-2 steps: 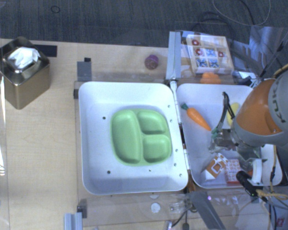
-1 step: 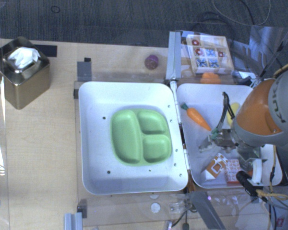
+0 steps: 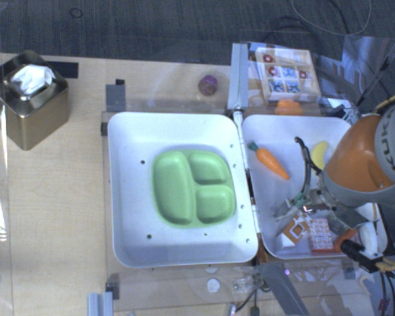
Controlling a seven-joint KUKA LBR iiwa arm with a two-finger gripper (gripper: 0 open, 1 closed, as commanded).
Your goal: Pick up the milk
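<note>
Crowding was the main risk: 1 grey arm with orange band (image 3: 362, 157) hung over the right of 2 shallow white bins (image 3: 270, 176), gripper (image 3: 304, 206) low above 1 small printed milk carton (image 3: 320, 236), and could've snagged the brown packet (image 3: 294, 230). Jaw state: couldn't tell. 1 green divided tray (image 3: 194, 188), 1 orange carrot (image 3: 271, 162).
</note>
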